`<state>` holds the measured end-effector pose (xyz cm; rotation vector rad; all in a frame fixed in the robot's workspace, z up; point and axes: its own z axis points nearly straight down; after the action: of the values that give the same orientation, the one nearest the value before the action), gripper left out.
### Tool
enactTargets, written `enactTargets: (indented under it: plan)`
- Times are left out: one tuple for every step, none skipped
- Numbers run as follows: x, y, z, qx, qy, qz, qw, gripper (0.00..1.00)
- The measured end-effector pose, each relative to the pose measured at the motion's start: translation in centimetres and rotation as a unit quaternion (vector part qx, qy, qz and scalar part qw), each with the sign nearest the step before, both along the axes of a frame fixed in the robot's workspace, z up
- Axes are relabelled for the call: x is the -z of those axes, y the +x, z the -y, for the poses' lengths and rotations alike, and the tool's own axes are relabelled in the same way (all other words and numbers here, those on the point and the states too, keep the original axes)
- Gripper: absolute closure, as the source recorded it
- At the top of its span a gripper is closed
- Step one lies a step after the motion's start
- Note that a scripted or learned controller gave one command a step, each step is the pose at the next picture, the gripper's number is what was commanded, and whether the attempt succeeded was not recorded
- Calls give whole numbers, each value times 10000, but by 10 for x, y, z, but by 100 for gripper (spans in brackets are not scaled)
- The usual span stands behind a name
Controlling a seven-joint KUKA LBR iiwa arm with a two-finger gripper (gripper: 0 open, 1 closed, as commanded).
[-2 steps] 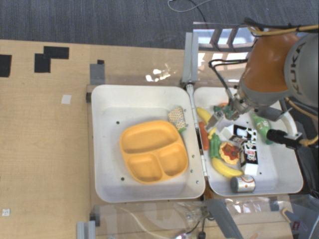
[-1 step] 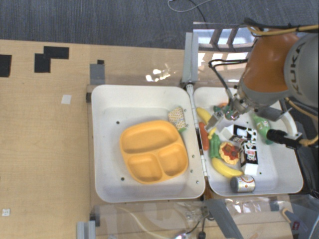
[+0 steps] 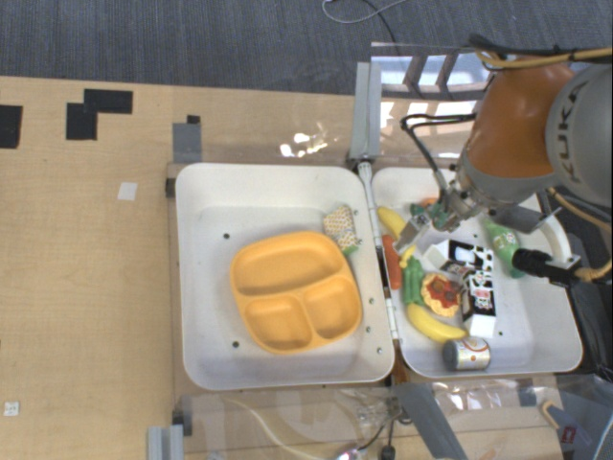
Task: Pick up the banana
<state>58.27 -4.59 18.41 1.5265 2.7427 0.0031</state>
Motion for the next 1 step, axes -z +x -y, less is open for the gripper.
enactTargets:
  plan:
    - [0, 0, 0, 0, 0, 0, 10000, 0]
